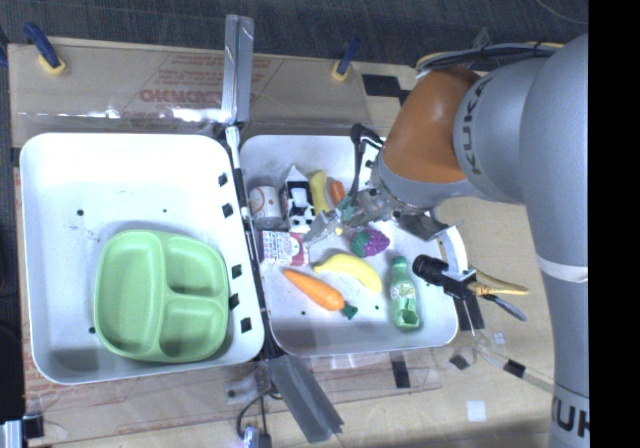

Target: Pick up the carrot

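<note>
My gripper (345, 214) sits low in the right bin (300, 148), over the clutter in its middle. Cannot tell its state from this slant; the wrist and orange band (430, 131) cover most of it.

Key relation: the carrot (317, 290) lies toward the camera from my gripper and slightly to the view's left, with a gap between us. It rests flat on the bin floor, nothing on top. Long axis runs diagonally: orange tip points up-left toward the divider, green stub (348, 311) points down-right toward the near rim. I judge I need to close across that axis, so the wrist should turn to put the grip line perpendicular to the diagonal.

Between me and the carrot: a banana (350, 268), lying roughly parallel to the carrot and just beside it on my side, near touching at its right end. That is the crowding risk; a finger landing on the far flank could hit it.

Close to my gripper: purple grapes (372, 240) just right, a pink packet (281, 247) left. A green bottle (403, 294) stands right of the carrot's stub, apart from it.

Not yet on the carrot. Next move, as I judge it: lift, shift toward the near rim, rotate, descend mid-body.
</note>
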